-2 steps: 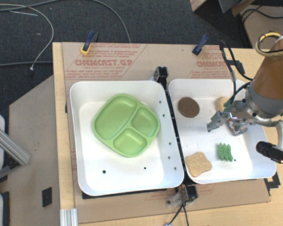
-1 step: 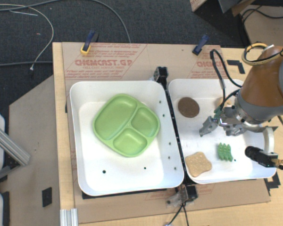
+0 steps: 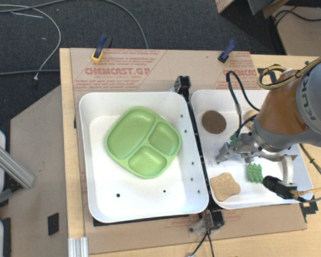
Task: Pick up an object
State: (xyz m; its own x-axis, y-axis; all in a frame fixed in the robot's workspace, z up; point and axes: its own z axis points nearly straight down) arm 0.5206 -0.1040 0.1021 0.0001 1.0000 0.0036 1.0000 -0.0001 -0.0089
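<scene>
Objects: we count three loose pieces in the right bin — a brown round disc toward 11 o'clock, a tan biscuit-shaped piece at 7 o'clock near the front wall, and a small green ridged piece just right of the bin's middle.
Green piece: lies just below the arm's wrist, close beside the metal hardware; we cannot tell if they touch.
Tan piece: lies flat, apart from the green one, at about 8 o'clock from it.
Brown disc: lies flat, well clear of the arm, near the wall shared with the left bin.
Arm: the grey arm with orange band comes in from 3 o'clock and hangs over the right bin's middle.
Jaws: the gripper points toward 9 o'clock, low over the bin floor between disc and tan piece; we cannot tell whether the jaws are apart or together, and we see nothing between them.
Left bin: carries a green divided plate with three compartments, turned cornerwise, near the middle.
Worktop: brown board with red print, blue clamps at the 12 o'clock edge.
</scene>
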